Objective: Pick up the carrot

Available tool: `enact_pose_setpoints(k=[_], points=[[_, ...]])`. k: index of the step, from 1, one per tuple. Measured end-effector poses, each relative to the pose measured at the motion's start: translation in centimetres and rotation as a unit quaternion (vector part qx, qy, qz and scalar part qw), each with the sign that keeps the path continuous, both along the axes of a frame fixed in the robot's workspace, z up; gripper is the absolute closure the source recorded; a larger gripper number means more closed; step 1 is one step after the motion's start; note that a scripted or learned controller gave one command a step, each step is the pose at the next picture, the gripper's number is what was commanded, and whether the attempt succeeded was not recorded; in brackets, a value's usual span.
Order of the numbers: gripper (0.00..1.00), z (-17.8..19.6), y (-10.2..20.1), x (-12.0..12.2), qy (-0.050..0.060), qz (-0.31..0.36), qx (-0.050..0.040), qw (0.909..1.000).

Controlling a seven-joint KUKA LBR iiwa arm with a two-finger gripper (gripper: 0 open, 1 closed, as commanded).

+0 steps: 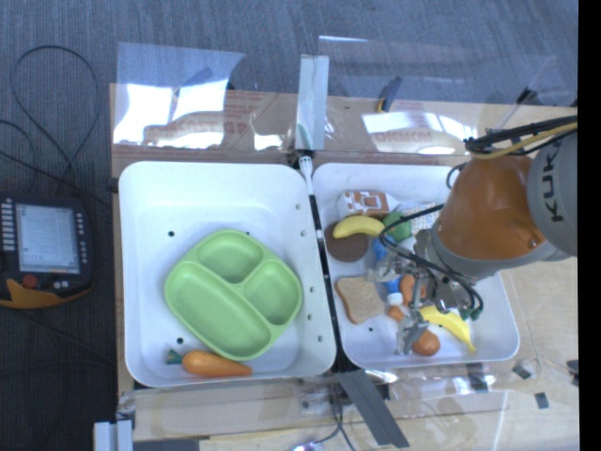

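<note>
Carrot [216, 364] lies on its side at the near edge of the left bin [141, 252], green top pointing left, tucked just in front of the green divided plate [235, 294] and touching or almost touching its near rim.

Gripper [410, 294] is down in the right bin [498, 341], among the clutter there: toast slice [359, 299], a banana [451, 325] at the near side, an orange-red round item [425, 344], a second banana [358, 225] farther back beside a brown disc [348, 246], and a small carton [364, 201] at the far end. Pincer state: cannot tell; the wrist and orange band hide it.

Relation: carrot is well apart from the gripper, in the other bin, across the centre divider and to the camera's left, nearer the front edge.

Risks, as judgement:
- Wrong-bin grasp. Small orange pieces sit right under the gripper; closing here would likely take one of those or nothing.
- Carrot sits close to both plate rim and bin wall. A finger may land on the rim, tipping the plate or pushing the carrot away.
- Carrot is round and tapered; an off-centre pinch may let it roll or squirt out.
- Crossing over, a low wrist could catch the divider.
</note>
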State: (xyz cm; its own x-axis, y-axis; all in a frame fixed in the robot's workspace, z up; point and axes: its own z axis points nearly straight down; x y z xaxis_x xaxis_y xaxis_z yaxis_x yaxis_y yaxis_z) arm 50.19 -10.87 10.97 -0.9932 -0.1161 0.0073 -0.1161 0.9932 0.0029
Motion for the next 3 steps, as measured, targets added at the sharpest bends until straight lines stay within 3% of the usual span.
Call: enact_pose_setpoints(k=[1, 2, 3], points=[[0.00, -2.1, -2.8, 1.6, -0.007, -0.053, 0.0001, 0.9986], [1.00, -0.9, -2.8, 1.9, -0.012, -0.052, -0.0017, 0.9986], [1.00, 9.6, -2.0, -0.4, -0.007, 0.080, -0.0013, 0.9967]])
